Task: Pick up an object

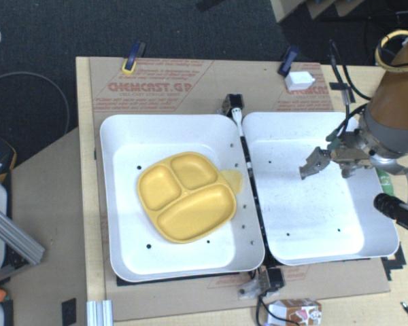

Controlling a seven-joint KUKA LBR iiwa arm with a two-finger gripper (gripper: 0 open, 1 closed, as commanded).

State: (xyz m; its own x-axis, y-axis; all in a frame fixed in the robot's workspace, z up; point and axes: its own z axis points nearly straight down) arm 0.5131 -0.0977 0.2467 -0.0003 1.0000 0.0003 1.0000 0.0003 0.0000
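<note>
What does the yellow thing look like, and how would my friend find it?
Look at the two white bins side by side and choose the left bin. Lying in it is a yellow plate with three sunken sections, two small and one big. Nothing else in the bins is yellow, and the gripper hangs over the other bin, the right bin.

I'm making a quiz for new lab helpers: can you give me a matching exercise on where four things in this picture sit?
Things:
1. yellow divided plate
2. gripper
3. white block
4. clamp with yellow tip

Places:
A. over the right bin
B. on the board behind the right bin
C. at the board's far edge, behind the left bin
D. lying in the left bin

Pairs: 1-D, 2-A, 3-B, 4-C
</note>
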